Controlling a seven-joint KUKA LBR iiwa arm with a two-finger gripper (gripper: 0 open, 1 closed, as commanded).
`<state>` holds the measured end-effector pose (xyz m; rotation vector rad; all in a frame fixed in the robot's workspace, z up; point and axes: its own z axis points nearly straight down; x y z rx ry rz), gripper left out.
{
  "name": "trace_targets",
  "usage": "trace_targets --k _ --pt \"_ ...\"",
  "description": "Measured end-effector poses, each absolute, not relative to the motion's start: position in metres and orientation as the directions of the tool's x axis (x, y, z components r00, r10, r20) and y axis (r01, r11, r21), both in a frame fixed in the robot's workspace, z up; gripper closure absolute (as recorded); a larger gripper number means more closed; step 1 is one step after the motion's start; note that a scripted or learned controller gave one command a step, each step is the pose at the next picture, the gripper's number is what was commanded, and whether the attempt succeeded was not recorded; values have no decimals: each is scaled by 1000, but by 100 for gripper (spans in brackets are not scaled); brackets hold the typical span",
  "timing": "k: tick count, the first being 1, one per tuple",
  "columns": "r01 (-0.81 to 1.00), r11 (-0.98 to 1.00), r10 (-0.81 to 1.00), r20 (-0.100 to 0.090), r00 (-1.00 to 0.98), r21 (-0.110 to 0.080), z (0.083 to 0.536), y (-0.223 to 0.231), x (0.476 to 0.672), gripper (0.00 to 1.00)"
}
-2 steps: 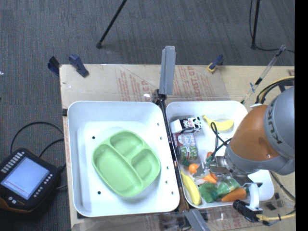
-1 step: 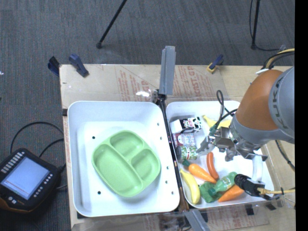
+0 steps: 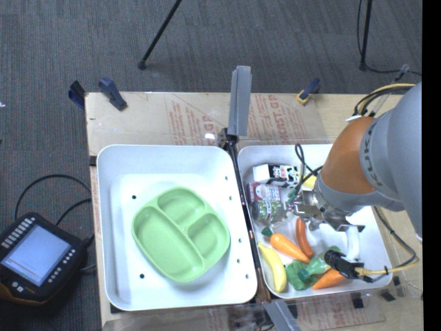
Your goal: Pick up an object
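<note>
- Camera view: the arm (image 3: 372,161) reaches in from 3 o'clock and bends down over the right bin (image 3: 382,243), so its gripper (image 3: 309,211) hangs low among the toy food, likely placed there to try a grasp.
- I cannot tell how the jaws stand; the wrist hides them, and nothing is visibly held between them.
- The likely targets crowd the right bin: a packet (image 3: 267,200) at the gripper's 9 o'clock, a small carton (image 3: 275,172) at 11 o'clock, an orange carrot (image 3: 288,247) and a red chili (image 3: 302,234) at 6 o'clock, a banana (image 3: 274,267) at 7 o'clock.
- The left bin (image 3: 117,185) bears a green divided plate (image 3: 180,234), well apart from the gripper.
- Both bins sit on a cardboard-topped bench (image 3: 179,119) over dark carpet (image 3: 83,33); a teach pendant (image 3: 38,254) lies at 8 o'clock.
</note>
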<state>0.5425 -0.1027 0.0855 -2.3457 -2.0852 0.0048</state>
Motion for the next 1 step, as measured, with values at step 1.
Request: trace_targets --k 1 --pt "993 -115 993 2 115 -13 93 -102 541 100"
